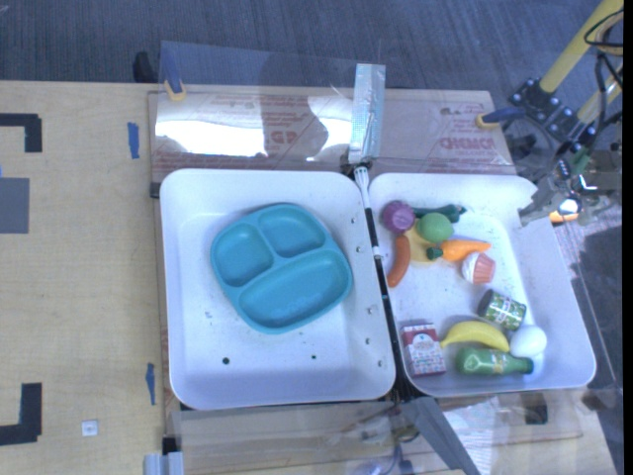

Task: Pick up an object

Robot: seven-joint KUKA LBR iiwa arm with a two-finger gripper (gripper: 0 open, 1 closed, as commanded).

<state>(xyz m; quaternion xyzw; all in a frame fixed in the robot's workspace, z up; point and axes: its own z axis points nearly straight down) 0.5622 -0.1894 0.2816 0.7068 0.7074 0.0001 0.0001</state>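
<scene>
Nothing is seen held yet; gripper [564, 194] is perhaps hovering beyond the right bin [554, 295], jaw state undeterminable.

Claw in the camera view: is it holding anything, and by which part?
Nothing is held. The claw sits over the right bin's far right edge, apart from the toys; nothing shows between its fingers.

Wooden bench [79, 265] carries 2 shallow white bins touching side by side, left bin [188, 364] and right bin [564, 305], with clear plastic sheeting [257, 127] behind them and black tape marks [30, 132] at left.
</scene>
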